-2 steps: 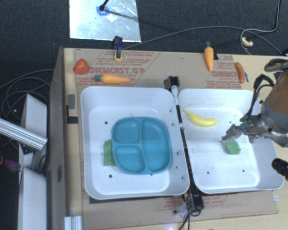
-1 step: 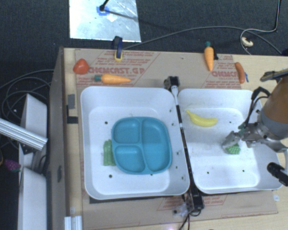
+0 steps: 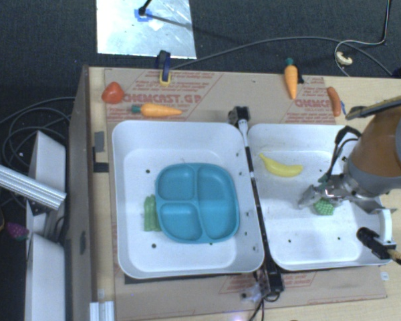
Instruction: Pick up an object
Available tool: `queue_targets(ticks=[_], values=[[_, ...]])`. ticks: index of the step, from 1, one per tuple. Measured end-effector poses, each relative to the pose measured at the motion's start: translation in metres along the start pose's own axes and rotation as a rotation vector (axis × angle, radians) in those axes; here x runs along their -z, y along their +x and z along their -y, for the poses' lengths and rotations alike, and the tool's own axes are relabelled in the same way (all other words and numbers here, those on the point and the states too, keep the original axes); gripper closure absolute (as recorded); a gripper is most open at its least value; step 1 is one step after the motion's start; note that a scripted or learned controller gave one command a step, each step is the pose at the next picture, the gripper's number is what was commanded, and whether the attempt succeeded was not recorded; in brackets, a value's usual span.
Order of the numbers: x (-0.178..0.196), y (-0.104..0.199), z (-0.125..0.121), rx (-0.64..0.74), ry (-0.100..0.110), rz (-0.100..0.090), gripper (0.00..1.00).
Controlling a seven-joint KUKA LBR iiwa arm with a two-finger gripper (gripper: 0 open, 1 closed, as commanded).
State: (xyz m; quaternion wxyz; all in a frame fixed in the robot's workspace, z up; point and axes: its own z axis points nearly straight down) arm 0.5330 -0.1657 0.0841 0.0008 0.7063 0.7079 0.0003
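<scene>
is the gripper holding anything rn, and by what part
Cannot be told. The gripper sits right at a small green object in the right bin.

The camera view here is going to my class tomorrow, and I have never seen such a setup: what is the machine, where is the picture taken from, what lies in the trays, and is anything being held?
One fixed camera looks down at a slant on a bench with two white trays. The grey and orange machine on the right is a robot arm; its gripper is low in the right tray, right at a small green object. Whether it grips it cannot be told. A banana lies in that tray too. The left tray holds a blue divided plate with a green piece beside it.
</scene>
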Motion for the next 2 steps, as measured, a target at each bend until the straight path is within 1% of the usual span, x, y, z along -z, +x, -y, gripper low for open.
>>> queue_targets(ticks=[1,2], values=[[0.010,0.000,-0.001,0.001,-0.001,0.000,1.00],[0.007,0.067,0.019,0.001,0.002,-0.002,1.00]])
